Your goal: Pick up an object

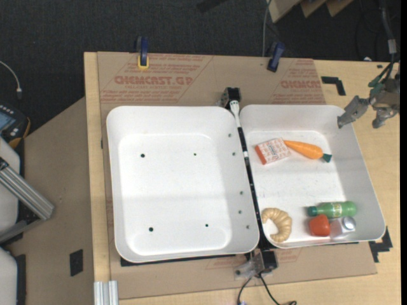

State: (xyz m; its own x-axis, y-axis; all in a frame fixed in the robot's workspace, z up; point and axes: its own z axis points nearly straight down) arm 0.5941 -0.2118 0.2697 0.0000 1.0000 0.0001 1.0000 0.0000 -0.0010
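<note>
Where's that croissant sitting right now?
The croissant lies in the right bin, at its near-left corner, beside the divider and left of the red tomato.

1. One camera sits fixed above the bench (191,75), looking down at a slant.
2. It stands far enough back to take in both white bins (127,132) whole and dark floor beyond the bench.
</note>
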